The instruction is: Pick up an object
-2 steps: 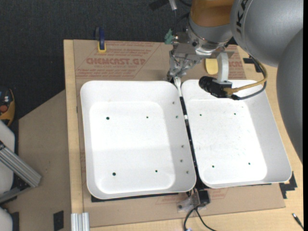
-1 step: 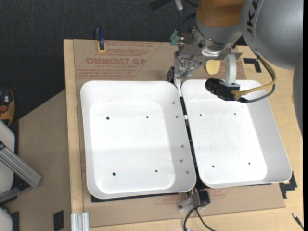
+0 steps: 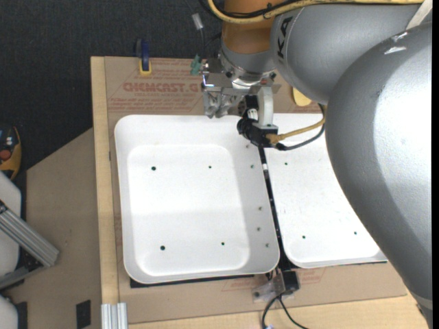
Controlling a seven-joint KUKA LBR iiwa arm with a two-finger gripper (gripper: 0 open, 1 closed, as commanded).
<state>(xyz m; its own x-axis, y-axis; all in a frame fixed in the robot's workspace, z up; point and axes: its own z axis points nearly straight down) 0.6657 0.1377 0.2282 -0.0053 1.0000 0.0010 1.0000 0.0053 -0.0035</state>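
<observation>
No loose object to pick up could be made out: the left bin (image 3: 185,204) showed a bare white floor with a few small dark dots, and the visible part of the right bin (image 3: 315,204) looked the same, though much of it lay hidden beneath the arm (image 3: 370,115). If an object was present, it was most likely under that grey bulk, or too small to tell.

The gripper (image 3: 221,105) hung at the far rim of the left bin, near the gap between the two bins, below the orange band (image 3: 257,19) of the wrist. It was small and partly in shadow, so whether it was open or closed could not be told, and nothing could be seen between its tips. A black fitting with a yellowish cable (image 3: 298,136) hung just beside it over the seam.

Both bins sat on a brown board (image 3: 171,84) printed with red lettering, which lay on the table (image 3: 62,163); a blue clamp (image 3: 144,53) gripped the board's far edge.

By my judgement the task stood at its start, in the search or approach step, with nothing held. The next move would call for locating a target first, then bringing the gripper down over it inside a bin, away from the rim.
</observation>
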